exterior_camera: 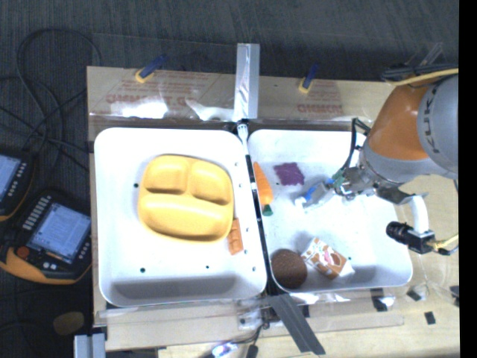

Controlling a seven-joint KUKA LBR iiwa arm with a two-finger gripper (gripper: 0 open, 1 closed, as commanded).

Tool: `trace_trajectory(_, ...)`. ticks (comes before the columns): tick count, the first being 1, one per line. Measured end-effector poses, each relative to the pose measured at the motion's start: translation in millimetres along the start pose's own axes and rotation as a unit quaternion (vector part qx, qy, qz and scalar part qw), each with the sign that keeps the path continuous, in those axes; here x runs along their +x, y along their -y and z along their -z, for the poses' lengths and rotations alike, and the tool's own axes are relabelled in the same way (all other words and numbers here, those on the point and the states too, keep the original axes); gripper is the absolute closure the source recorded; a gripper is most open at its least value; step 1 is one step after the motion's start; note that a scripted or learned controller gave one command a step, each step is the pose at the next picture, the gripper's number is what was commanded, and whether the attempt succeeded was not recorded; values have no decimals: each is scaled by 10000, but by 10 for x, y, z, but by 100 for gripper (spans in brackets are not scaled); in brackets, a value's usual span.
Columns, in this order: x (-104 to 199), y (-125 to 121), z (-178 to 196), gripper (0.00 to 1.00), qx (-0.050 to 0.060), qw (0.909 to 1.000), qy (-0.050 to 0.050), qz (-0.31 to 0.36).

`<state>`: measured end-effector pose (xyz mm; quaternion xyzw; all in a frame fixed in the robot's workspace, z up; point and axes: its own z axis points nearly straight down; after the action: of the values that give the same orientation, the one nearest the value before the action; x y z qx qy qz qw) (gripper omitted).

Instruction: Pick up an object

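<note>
While hovering low in the right bin (pixel 373 274), gripper (pixel 322 192) points left, open or closed impossible to tell; purple block (pixel 288 174) lying just left and slightly farther, carrot (pixel 261 186) beyond it along the divider

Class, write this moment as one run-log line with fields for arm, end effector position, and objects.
arm: reaching into right bin | end effector: low, beside purple block | also there: carrot, brown ball, carton | left bin: yellow tray

One fixed camera looks down from above at a slant. It takes in both white bins (pixel 104 274) whole, with bench and floor around.
</note>
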<state>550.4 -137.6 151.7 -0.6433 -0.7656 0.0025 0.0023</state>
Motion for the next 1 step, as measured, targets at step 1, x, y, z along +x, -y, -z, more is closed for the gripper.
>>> trace_trajectory(1,-28,120,963,0,-2,9997,9,-237)
